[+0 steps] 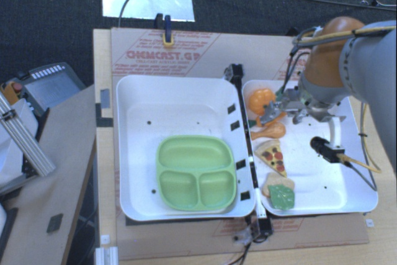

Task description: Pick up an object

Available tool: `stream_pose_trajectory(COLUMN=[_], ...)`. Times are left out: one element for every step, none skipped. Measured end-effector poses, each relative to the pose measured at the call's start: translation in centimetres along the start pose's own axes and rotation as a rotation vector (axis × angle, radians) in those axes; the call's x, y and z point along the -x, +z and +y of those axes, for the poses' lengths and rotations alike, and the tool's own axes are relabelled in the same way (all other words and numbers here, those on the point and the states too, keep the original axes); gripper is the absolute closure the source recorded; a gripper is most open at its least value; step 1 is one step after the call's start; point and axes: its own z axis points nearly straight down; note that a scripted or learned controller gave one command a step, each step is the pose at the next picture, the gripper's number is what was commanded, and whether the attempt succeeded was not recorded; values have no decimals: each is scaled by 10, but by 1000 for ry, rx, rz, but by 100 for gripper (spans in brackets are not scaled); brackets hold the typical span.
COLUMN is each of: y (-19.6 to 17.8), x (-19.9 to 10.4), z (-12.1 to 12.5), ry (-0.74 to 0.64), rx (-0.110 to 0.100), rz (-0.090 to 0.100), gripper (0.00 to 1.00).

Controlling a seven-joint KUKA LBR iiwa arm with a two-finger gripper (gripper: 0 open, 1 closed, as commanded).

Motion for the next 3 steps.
stream_pose_trajectory(y=[-13,-76,-109], x=[0,-6,-6], z=[1,4,5], ry=[0,-3,-3], rx=[3,8,5], rz=[0,-1,0], gripper=[100,100,100])
